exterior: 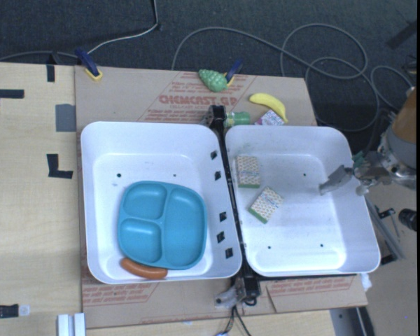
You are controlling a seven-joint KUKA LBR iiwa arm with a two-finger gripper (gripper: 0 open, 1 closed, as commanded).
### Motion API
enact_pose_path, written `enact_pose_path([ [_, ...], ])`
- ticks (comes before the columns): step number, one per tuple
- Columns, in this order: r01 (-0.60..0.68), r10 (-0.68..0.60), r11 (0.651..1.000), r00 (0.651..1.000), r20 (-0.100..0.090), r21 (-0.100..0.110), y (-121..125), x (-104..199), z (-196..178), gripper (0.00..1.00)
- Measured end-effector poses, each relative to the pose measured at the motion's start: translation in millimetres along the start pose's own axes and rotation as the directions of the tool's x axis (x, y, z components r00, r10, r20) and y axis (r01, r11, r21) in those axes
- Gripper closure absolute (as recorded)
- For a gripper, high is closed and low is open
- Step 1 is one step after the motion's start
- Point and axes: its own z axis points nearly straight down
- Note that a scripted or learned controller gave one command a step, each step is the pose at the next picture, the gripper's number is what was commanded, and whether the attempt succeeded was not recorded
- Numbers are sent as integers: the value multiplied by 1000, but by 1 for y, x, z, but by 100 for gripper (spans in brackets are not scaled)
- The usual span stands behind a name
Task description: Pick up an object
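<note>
the one camera is fixed above the bench (28,187) and looks down at a slant. it stands far enough to take in both white bins: the left bin (98,145) and the right bin (336,149), also the dark floor (266,12) behind. the arm (399,152) enters from the right side.

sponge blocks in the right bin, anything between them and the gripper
Nothing visible does. The gripper sits over the right bin's right side, and only bare white floor lies between it and the two sponge blocks near the bin's left wall.
</note>
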Motion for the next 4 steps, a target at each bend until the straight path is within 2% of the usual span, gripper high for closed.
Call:
enact_pose_path([
  [1,1,-1,1000,1000,-2,1,62,88,82,0],
  [2,1,-1,1000,1000,0,-7,112,124,112,0],
  [3,2,-2,1000,1000,-1,-7,143,118,112,0],
  [4,1,-1,1000,1000,2,-3,140,126,116,0],
])
